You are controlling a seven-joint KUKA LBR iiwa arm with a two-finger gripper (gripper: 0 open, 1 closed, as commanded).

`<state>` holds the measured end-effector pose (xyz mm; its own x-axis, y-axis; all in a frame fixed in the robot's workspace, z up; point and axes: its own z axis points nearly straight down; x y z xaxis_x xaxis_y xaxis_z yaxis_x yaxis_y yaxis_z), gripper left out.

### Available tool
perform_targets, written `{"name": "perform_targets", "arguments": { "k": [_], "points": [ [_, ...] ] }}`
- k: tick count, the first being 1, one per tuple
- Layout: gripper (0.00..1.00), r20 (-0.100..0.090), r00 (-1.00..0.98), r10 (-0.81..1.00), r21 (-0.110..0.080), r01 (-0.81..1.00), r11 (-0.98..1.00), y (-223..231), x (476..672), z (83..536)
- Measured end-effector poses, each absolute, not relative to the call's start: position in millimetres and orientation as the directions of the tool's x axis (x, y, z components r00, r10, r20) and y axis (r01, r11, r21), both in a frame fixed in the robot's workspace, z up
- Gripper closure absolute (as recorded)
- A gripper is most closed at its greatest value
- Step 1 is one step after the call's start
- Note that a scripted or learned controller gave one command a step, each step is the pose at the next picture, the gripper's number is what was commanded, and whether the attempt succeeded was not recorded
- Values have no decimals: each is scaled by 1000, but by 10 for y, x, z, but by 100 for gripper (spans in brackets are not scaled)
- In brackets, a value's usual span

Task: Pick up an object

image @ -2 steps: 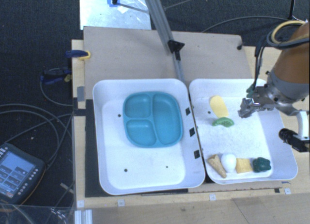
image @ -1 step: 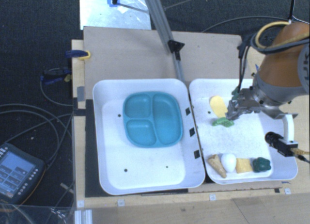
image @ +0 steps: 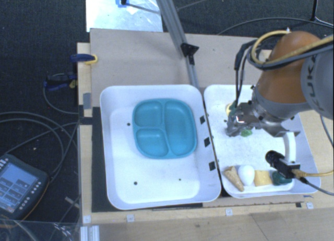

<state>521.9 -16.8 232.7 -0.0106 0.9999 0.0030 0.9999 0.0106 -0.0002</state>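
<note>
End effector [image: 236, 124] low in the right bin [image: 221, 148], in the upper middle of that bin's floor. Apart or together: cannot tell, the wrist housing covers it from above.

Small green object [image: 246, 132] just beside the end effector, on its near-right side; touching or not, unclear. Small yellow object [image: 229, 109] pokes out just beyond the end effector, toward the right bin's far wall.

Open room: bare white floor from the end effector to the right bin's left wall, and a bare strip toward its near wall.

Along the right bin's near wall, a row from left to right: cone [image: 234, 178], white egg [image: 246, 174] touching the cone, yellow block [image: 263, 178], teal object [image: 282, 181] by the near-right corner. All close to the rim.

Arm [image: 284, 73]: comes in over the right bin's right edge, its orange part hanging above the bin's far-right quarter, wrist bent down and leftward.

Left bin [image: 156, 185] sits against the right bin's left wall. Blue divided plate [image: 164, 129] lies flat in it, well apart from the right bin's contents, with bare floor on its near side.

Surface [image: 135, 57] is bare board beyond the right bin's far wall.
</note>
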Motion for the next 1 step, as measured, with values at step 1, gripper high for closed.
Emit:
{"name": "perform_targets", "arguments": {
  "k": [1],
  "points": [
    [100, 3, -13, 1000, 0, 1000, 13, 475, 5139, 2318]
  ]
}}
